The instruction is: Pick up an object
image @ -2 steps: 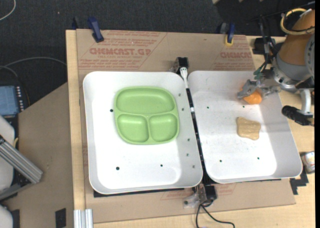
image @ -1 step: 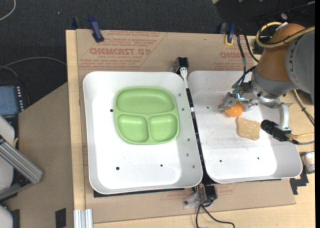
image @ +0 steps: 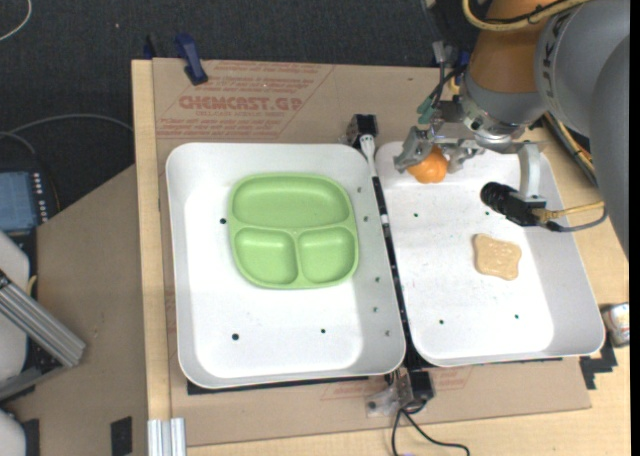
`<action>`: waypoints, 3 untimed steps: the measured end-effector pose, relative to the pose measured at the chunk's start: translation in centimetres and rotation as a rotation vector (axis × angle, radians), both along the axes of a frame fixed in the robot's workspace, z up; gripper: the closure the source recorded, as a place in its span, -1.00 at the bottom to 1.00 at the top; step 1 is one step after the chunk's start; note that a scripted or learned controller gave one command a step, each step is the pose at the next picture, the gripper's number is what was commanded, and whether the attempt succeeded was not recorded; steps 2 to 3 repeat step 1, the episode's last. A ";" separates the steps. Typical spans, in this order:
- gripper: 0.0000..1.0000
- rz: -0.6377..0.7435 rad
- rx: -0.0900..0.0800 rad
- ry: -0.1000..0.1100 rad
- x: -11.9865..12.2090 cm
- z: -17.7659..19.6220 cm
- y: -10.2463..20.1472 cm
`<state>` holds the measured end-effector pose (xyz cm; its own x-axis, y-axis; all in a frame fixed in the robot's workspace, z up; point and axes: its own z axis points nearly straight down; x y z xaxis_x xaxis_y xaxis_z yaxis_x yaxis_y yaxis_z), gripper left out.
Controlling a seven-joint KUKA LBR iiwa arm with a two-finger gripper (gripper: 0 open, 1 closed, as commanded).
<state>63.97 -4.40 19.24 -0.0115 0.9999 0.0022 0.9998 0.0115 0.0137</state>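
Orange and round, the small fruit [image: 429,170] sat in the far corner of the right bin [image: 560,329], directly under the gripper [image: 432,152]. Its fingers stood on both sides of the fruit, touching it, it seemed.

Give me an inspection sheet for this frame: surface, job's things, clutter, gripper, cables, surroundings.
Surface: bench under a brown printed board, bearing left bin and right bin side by side.
Job's things: orange ball at the right bin's far left corner; tan piece mid right bin, lying apart.
Clutter: green tray, three compartments, in the left bin.
Gripper: gripper right over the orange ball; grasp cannot be judged.
Cables: black cable off the bench's near edge; yellow cable by the black fitting.
Surroundings: dark carpet; blue clamp at the far board edge.
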 end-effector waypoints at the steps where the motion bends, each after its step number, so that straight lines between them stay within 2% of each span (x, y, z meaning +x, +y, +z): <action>1: 1.00 -0.007 0.000 0.021 -6.1 -0.8 5.8; 3: 1.00 -0.007 0.000 0.021 -6.1 -0.8 5.8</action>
